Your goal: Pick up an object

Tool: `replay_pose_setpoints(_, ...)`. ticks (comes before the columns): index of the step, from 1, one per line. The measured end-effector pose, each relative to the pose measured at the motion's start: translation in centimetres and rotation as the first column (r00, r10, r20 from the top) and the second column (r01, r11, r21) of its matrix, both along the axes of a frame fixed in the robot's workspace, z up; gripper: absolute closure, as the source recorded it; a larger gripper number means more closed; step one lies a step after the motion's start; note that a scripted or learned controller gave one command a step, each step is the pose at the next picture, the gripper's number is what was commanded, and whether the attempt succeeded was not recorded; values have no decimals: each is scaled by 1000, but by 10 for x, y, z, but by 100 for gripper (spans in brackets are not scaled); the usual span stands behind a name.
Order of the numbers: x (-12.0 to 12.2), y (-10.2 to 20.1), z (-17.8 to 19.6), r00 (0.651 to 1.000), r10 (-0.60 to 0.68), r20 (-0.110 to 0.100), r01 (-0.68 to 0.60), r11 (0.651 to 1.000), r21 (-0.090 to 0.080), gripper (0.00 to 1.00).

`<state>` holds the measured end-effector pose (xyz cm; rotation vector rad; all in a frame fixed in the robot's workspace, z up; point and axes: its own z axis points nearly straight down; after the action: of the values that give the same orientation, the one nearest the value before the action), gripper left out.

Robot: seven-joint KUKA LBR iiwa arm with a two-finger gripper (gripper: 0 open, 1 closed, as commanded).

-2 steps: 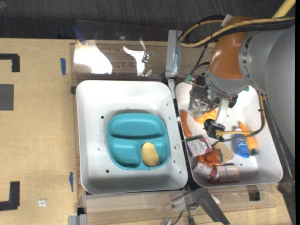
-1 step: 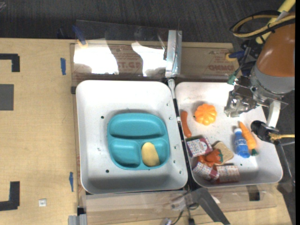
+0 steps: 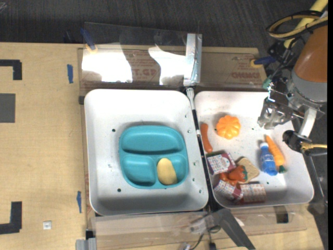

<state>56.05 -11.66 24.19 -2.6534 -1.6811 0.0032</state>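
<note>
The right bin [image 3: 237, 100] holds an orange pumpkin-shaped toy [image 3: 228, 126], a thin red-orange chili [image 3: 206, 137], a blue bottle [image 3: 267, 159] with a carrot [image 3: 275, 151] beside it, several snack packets [image 3: 220, 163] and a small red toy [image 3: 235, 174]. My gripper [image 3: 269, 116] hangs over the right bin's upper right part, above and right of the pumpkin toy and above the blue bottle. Nothing shows between it and the bin floor. The left bin [image 3: 99, 139] holds a teal divided tray [image 3: 152, 154] with a yellow egg-shaped object [image 3: 166, 171] in its lower right compartment.
A clear plastic panel [image 3: 156, 56] and cardboard stand behind the bins. Yellow and black cables [image 3: 291, 25] hang at the upper right by the arm. The wooden bench top [image 3: 36, 139] spreads to the left.
</note>
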Motion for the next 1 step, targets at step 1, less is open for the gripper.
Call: replay_pose_setpoints(1, 4, -96, -42, 896, -443, -3, 443, 896, -2, 100)
